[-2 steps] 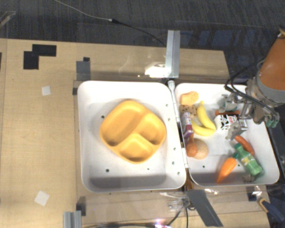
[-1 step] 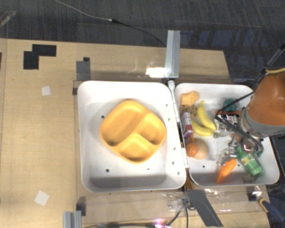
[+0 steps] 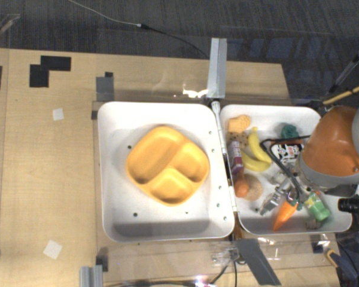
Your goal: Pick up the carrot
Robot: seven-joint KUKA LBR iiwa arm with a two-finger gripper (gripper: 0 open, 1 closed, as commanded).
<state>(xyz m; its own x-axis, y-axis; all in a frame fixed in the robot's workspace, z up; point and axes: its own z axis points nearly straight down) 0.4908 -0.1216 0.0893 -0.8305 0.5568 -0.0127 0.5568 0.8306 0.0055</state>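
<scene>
The carrot (image 3: 283, 216) is orange and lies tilted near the front wall of the right bin (image 3: 299, 228). Its thick end points up and to the right, toward a green piece (image 3: 318, 208). My gripper (image 3: 279, 198) hangs low over the bin, just above and to the left of the carrot's thick end, and looks to be touching or nearly touching it. The grey wrist and orange band (image 3: 334, 143) hide the bin's right part.
The right bin also holds a banana (image 3: 256, 152), an orange biscuit (image 3: 239, 123), a dark bottle (image 3: 236, 163), a round peach-like fruit (image 3: 245, 189), a green item (image 3: 289, 130) and a black-and-white box (image 3: 285, 150). A yellow divided plate (image 3: 167, 164) sits in the left bin (image 3: 113, 220).
</scene>
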